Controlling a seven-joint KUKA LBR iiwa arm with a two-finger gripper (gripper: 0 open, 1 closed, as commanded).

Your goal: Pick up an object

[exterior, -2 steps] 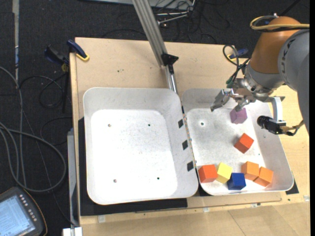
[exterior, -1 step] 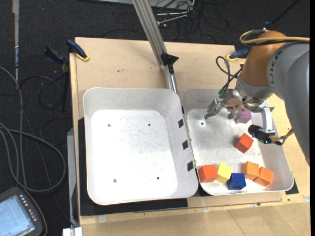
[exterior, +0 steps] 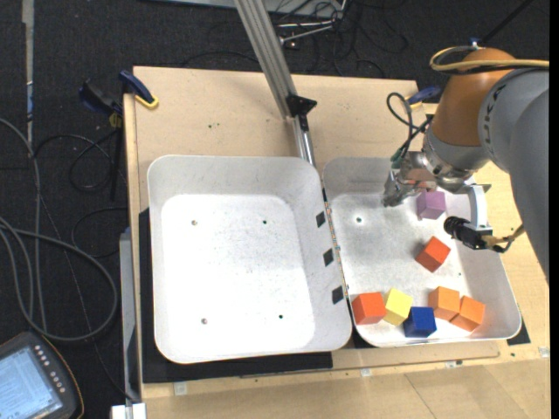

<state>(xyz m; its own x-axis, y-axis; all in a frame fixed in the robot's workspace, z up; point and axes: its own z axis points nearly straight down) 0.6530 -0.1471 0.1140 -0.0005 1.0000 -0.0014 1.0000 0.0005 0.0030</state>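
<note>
The gripper (exterior: 403, 186) is hanging over the right bin's (exterior: 493, 269) far edge beside a purple block (exterior: 431, 204), grip hard to tell.

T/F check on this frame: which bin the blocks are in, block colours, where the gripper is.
1. All the blocks lie in the right bin. True.
2. A green block sits in the left bin. False: no green block anywhere, and no block in that bin.
3. The blue block lies near the right bin's front edge, beside the yellow block. True.
4. The gripper is over the left bin. False: it is over the back of the right bin, next to the purple block.
5. The purple block rests among the front row of blocks. False: it lies apart, farther back, by the gripper.
</note>
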